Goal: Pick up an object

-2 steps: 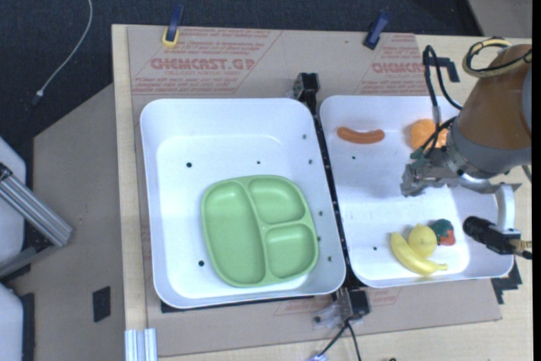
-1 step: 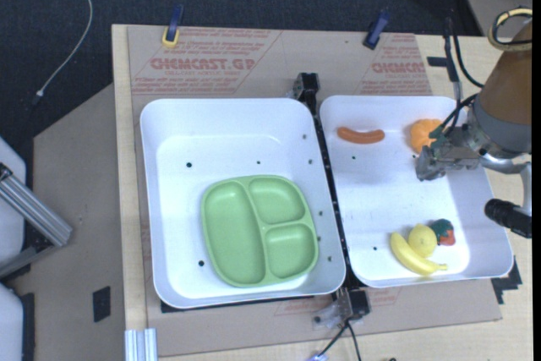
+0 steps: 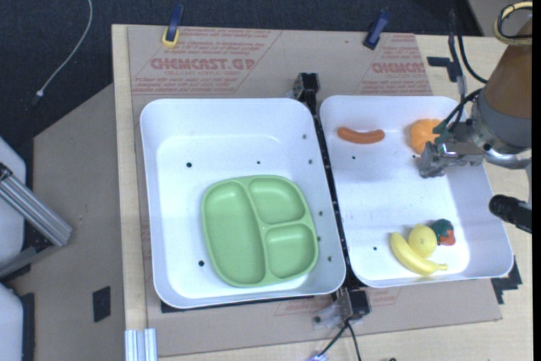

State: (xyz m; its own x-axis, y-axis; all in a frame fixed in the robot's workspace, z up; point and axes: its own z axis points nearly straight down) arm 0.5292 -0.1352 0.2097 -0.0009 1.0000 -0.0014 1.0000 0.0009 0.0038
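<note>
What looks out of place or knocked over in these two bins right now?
Nothing stands out. The green divided plate lies flat in the left bin; the sausage, orange and banana rest apart in the right bin, nothing spilled or damaged.

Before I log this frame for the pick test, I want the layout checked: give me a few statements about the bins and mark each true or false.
1. The green divided plate lies in the left bin. True.
2. The sausage lies on the green plate. False: it lies in the right bin, near its far edge.
3. The banana lies at the right bin's near end. True.
4. The gripper hangs over the left bin. False: over the right bin, beside the orange.
</note>
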